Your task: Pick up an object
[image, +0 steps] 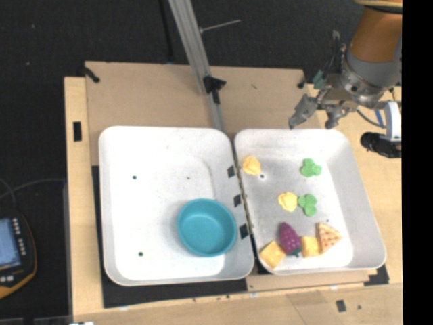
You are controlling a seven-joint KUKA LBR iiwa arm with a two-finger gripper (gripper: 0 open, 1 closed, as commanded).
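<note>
Gripper [316,118] fingers spread apart, nothing between them, hanging over far rim of right bin [362,181]. Arm [372,42] grey with orange band, entering from right.

Right bin holds toy food: yellow piece [252,166] near left wall; green piece [310,168] toward far side; yellow shell [287,201] just beside second green piece [308,204] mid-bin. Near front wall, clustered: yellow block [272,254], purple grapes [289,238], small yellow piece [310,246], pizza slice [328,236].

Left bin [135,181] holds blue bowl [206,226], near front right corner.
</note>
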